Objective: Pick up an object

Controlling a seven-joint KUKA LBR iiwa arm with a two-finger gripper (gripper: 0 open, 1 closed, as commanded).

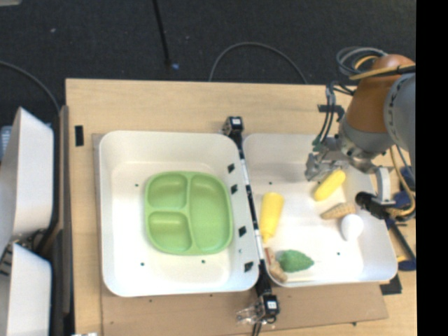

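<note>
My gripper point(323, 164) hangs low over the upper right part of the right bin point(280, 152), just above and left of a small yellow banana-like piece point(330, 185). A longer yellow object point(271, 213) lies near the bin's left wall. A tan ridged piece point(338, 211) and a white egg-shaped object point(351, 225) lie to the right. A green leafy item point(295, 260) rests at the bin's front, next to a brownish piece point(273, 268). I see nothing between the gripper's fingers.
The left bin point(119, 257) holds a green divided plate point(188, 211). A black divider with clips point(245, 201) runs between the bins. Cables and a black fitting point(381, 205) sit at the right bin's right edge. White boxes point(28, 180) stand beyond the bench's left side.
</note>
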